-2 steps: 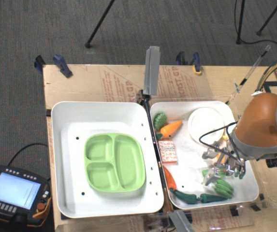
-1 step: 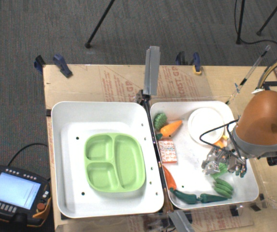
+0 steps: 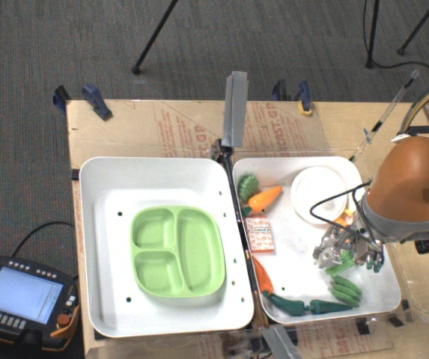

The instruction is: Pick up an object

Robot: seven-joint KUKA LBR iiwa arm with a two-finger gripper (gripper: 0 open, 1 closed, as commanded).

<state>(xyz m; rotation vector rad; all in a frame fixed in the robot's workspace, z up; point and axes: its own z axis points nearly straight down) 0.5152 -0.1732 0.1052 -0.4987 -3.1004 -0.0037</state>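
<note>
- Target candidate: green bean-pod toy (image 3: 347,289), lying in the right bin (image 3: 390,298) just below and slightly right of the gripper (image 3: 347,251) as the camera sees it. Nearest item to the jaws, so I judge it the likely pick.
- Long axis of the pod runs roughly left-right with a slight slant down toward the bin's near right corner; it looks like several pods side by side.
- Jaw state: cannot tell. The gripper is a tangle of metal and cable under the orange band; nothing can be seen between the jaws.
- Key relation: pod sits on the near side of the jaws, close but seemingly apart. My estimate is that a short shift toward the bin's near wall, then descent, is needed, closing across the pod's short axis.
- Further toward the near wall, left of the pod: dark green cucumber toy (image 3: 304,304), long axis left-right, along the bin's near wall.
- Left of the jaws, well apart: small card box (image 3: 260,235); beyond it an orange carrot (image 3: 265,197) and a second carrot (image 3: 263,274) by the divider.
- Up and left of the jaws: white plate (image 3: 313,188), with a black cable loop over it.
- Obstruction risk: bin's right wall and near wall crowd the pod.
- Left bin (image 3: 94,200), far left of the jaws, holds a green divided tray (image 3: 177,251).
</note>
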